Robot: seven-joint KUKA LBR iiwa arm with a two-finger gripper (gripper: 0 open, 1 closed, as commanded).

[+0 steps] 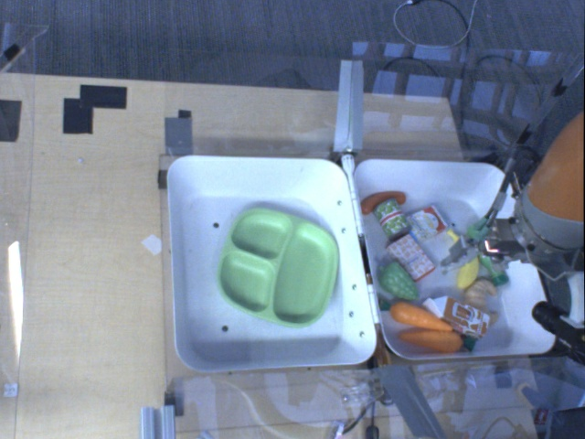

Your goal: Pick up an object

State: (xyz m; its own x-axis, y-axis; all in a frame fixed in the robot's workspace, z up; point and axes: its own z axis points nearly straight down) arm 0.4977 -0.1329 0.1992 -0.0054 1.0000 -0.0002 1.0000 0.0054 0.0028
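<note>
The right bin (439, 176) holds several toy foods: a red sausage (382, 200), a green can (391, 216), a white packet (427, 221), a checkered packet (413, 256), a dark green vegetable (398, 282), two carrots (420, 316), an orange carton (469, 317) and a yellow piece (468, 272). My gripper (482, 241) reaches in from the right, low over the bin's right half, just above the yellow piece. The arm's orange band (559, 186) sits above it. I see no object lifted clear of the pile.
The left bin (192, 273) carries a green divided plate (279, 265) in its middle. A metal divider post (348, 108) stands between the bins at the back. Black markers (91, 106) lie on the wooden bench at far left.
</note>
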